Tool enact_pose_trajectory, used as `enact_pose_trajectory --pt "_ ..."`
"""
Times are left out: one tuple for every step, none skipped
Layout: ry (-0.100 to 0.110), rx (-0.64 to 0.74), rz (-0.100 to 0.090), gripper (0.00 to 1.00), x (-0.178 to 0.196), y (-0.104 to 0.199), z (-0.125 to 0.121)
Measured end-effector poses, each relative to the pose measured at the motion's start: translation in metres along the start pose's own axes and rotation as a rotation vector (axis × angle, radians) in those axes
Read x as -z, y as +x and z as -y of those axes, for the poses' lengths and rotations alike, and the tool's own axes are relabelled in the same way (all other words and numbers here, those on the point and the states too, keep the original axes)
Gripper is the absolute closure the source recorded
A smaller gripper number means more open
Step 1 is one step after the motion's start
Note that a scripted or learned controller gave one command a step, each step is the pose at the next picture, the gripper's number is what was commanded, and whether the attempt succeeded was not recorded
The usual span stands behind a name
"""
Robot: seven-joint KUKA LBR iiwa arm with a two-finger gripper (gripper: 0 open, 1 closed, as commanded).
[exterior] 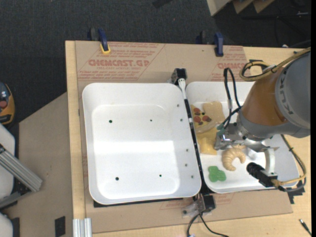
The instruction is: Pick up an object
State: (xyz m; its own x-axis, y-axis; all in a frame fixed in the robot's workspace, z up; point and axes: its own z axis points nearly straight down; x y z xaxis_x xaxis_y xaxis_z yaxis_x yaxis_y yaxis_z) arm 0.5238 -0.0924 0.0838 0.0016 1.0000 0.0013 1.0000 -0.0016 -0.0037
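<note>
1. Two white bins on the counter [74, 132], side by side. The left bin [98, 102] shows four small dark dots on its floor; the right bin [207, 89] carries all the objects.
2. One arm [276, 102], grey with an orange band, comes in from the right edge and hangs over the middle of the right bin.
3. One pincer [231, 138], low over the right bin's centre, partly hidden under the wrist. Can't tell whether it is wide or narrow, and nothing is visibly between its tips.
4. One croissant-shaped object [232, 157], tan, just below the pincer toward the bin's near edge. Touching or just apart from the pincer: can't tell.
5. One green object [216, 174], small and lumpy, near the right bin's near-left corner, beside the croissant, apart from it.
6. One pizza-slice-like piece [204, 115] with red spots, toward the bin's far-left part, next to the divider between the bins.
7. One yellow block [206, 143], by the bin's left wall, between the pizza piece and the green object.
8. Two blue clamps on the counter's far edge: one [102, 37] left, one [218, 42] right.
9. One black cable [228, 85] loops from the arm over the right bin's far side.
</note>
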Motion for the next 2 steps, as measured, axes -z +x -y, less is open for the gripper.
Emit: enact_pose_trajectory --pt "-0.004 0.001 0.002 1.0 0.0112 0.0002 -0.0013" --pt "-0.004 0.0 0.002 0.0 0.0107 -0.0001 -0.0012"
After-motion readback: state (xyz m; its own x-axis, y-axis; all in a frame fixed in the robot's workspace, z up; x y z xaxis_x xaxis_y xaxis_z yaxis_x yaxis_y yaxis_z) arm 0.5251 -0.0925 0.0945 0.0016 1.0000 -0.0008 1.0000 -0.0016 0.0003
